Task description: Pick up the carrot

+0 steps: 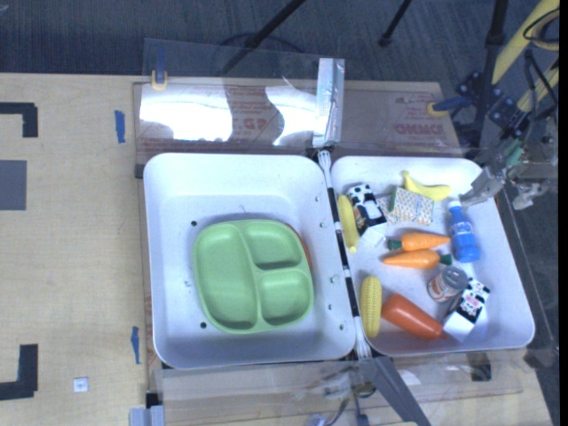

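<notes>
Reaching the carrot (pixel 421 240) cleanly means bringing the gripper (pixel 486 187), whose state I cannot tell, down between the blue bottle (pixel 462 235) and its orange neighbour (pixel 411 259).

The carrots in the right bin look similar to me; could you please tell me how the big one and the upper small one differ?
The big carrot is plainly thicker and longer than the upper small carrot. It is darker, red-orange, against the small one's lighter orange. It lies slanted near the bin's front, by the corn; the small one lies nearly level mid-bin. Both rest in the right bin.
</notes>
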Tool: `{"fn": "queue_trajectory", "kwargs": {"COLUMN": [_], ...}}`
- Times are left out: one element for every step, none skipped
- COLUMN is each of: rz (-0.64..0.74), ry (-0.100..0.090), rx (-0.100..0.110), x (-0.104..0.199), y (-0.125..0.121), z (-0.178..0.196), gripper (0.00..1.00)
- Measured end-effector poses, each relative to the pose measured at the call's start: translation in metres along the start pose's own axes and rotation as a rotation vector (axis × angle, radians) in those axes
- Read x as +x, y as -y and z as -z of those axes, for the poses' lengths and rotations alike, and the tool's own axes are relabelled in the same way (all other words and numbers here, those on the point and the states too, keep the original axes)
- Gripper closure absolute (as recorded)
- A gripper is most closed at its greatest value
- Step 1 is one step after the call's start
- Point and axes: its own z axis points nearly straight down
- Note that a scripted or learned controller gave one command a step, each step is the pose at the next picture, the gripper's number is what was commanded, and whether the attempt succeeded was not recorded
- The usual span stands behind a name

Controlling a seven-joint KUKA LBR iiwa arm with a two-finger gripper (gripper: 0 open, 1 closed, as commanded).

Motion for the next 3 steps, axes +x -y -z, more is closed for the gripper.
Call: {"fn": "queue_trajectory", "kwargs": {"rz": [0.001, 0.148, 0.118], "ry": [-0.001, 0.000, -0.002], "rx": [0.001, -0.004, -0.002], "x": [0.055, 0.020, 0.009], "y": [0.018, -0.009, 0.038], "z": [-0.098, -0.196, -0.196], "gripper": [0.00, 0.00, 0.00]}}
